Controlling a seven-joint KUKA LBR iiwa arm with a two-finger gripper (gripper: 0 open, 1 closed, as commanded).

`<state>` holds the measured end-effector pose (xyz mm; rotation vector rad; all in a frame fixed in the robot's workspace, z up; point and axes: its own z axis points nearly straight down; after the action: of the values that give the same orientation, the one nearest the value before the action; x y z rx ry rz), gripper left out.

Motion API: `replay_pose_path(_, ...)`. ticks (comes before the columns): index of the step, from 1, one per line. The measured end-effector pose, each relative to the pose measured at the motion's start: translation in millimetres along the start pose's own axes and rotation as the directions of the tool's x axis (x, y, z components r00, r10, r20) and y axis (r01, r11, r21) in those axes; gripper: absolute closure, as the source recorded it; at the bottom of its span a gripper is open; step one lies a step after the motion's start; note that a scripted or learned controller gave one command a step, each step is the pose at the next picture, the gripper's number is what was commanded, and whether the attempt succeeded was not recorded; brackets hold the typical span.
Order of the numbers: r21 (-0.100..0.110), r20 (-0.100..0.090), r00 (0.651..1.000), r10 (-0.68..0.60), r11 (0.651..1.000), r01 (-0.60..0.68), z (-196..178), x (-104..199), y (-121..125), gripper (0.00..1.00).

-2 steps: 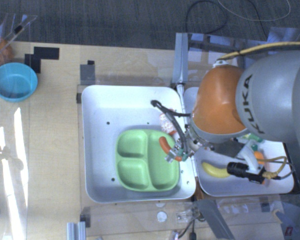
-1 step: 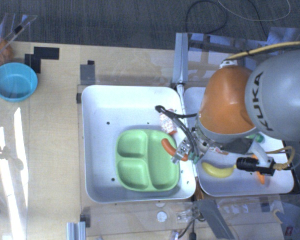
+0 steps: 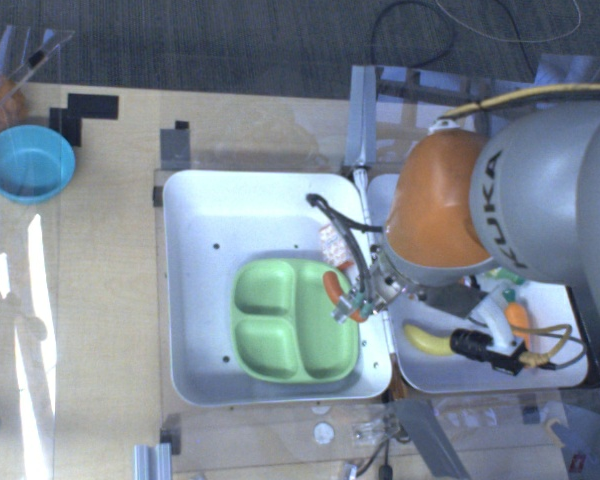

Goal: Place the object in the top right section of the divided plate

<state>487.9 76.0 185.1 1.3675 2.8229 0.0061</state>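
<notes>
The gripper (image 3: 355, 303) hangs at mid-frame over the green plate's (image 3: 280, 333) right edge; a small orange object (image 3: 332, 286) sits between its fingers; the placing step seems underway; next, release into that upper right section.

Smooth green plastic divided plate (image 3: 280, 318)

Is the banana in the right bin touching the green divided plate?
Apart. The camera view shows the banana lying in the right bin, while the green divided plate sits in the left bin, with the bin walls between them.
</notes>
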Motion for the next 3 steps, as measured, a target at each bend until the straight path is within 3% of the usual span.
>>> replay_pose_path(1,0.001,0.0,0.989,-0.147,0.989,0.147,0,-11,-8,1.0)
replay_pose_path(2,0.001,0.0,0.967,0.254,0.967,-0.254,0,10,7,1.0)
replay_pose_path(3,0.0,0.0,0.955,0.298,0.955,-0.298,0,7,6,1.0)
